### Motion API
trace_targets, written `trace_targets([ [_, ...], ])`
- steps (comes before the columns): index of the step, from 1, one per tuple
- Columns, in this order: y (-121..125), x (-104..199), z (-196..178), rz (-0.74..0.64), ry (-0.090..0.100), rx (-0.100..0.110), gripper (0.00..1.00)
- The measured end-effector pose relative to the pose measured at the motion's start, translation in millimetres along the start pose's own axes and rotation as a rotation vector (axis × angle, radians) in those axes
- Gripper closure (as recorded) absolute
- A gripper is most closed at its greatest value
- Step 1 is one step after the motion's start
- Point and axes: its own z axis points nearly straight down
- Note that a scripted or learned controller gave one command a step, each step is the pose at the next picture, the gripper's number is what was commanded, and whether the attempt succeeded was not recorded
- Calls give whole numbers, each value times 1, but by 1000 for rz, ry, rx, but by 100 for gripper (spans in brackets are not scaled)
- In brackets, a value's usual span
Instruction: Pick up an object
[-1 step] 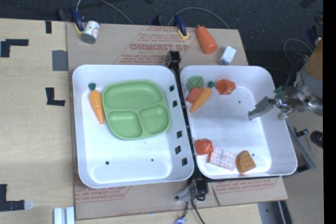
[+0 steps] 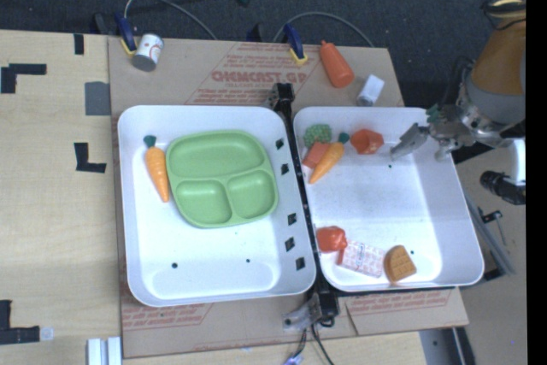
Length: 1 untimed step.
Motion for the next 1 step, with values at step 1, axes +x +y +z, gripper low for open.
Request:
trace_targets([
  [1, 68, 61, 96, -1, -1, -6, 0],
])
